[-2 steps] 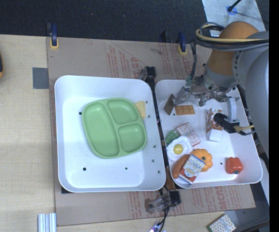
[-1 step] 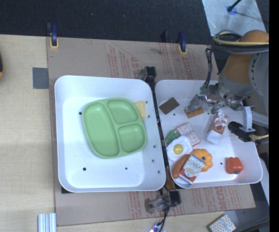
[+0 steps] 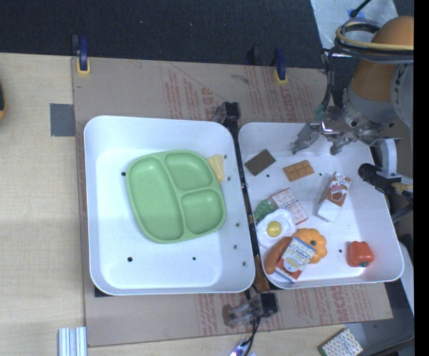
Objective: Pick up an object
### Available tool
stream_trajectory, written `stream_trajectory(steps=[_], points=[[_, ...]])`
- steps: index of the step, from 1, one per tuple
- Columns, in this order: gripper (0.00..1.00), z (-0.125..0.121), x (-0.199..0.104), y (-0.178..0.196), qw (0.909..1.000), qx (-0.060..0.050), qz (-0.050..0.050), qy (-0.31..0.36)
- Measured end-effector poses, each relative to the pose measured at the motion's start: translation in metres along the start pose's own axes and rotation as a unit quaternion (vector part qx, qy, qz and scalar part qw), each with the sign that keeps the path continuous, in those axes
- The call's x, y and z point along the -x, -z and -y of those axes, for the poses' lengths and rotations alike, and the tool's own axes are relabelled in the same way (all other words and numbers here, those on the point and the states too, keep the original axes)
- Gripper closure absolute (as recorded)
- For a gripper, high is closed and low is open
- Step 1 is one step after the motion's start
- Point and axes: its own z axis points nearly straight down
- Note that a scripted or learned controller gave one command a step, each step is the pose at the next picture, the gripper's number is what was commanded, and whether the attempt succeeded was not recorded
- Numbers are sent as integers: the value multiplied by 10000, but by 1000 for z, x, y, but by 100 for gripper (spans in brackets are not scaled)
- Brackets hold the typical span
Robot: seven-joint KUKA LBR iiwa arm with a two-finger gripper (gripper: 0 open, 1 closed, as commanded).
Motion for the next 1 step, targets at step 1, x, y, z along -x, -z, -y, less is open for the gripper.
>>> stream_trajectory(steps=[1], points=[[0,64,-37,-45,10000,-42,-7,-6]])
